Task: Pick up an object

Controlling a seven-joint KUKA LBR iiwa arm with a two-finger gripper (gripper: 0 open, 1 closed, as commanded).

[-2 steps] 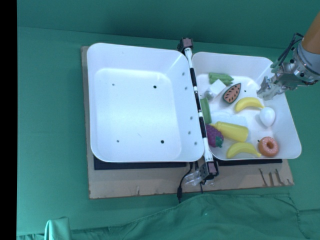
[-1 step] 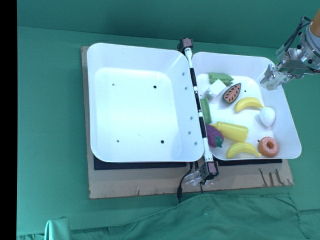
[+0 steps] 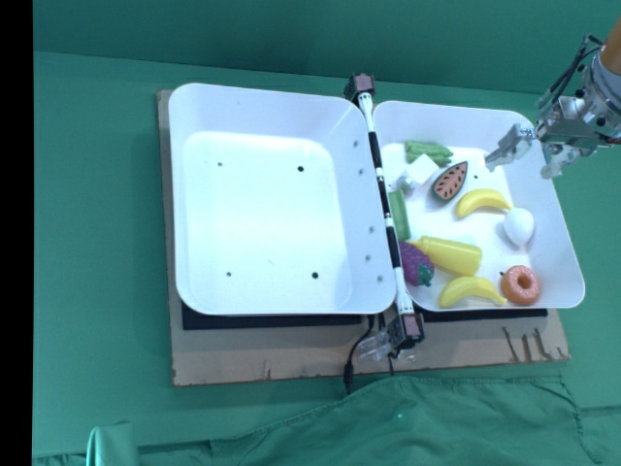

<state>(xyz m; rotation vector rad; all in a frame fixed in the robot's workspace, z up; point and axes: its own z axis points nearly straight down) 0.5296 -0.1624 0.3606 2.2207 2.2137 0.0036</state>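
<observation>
My gripper point(image 3: 531, 155) hangs over the far right rim of the right bin point(image 3: 568, 260), open, with nothing between its fingers. Below it in that bin lie a watermelon slice point(image 3: 449, 181), a banana point(image 3: 482, 201), a white egg point(image 3: 518, 225), a yellow bottle point(image 3: 452, 254), a second banana point(image 3: 471, 291), an orange donut point(image 3: 521, 284), purple grapes point(image 3: 417, 263), a green bean pod point(image 3: 428, 150), a white block point(image 3: 419, 172) and a green cucumber point(image 3: 399, 215).
The left bin point(image 3: 262, 299) sits beside the right one, split by a black-and-white divider rod point(image 3: 380, 183). Both rest on a cardboard sheet point(image 3: 291, 362) over green cloth.
</observation>
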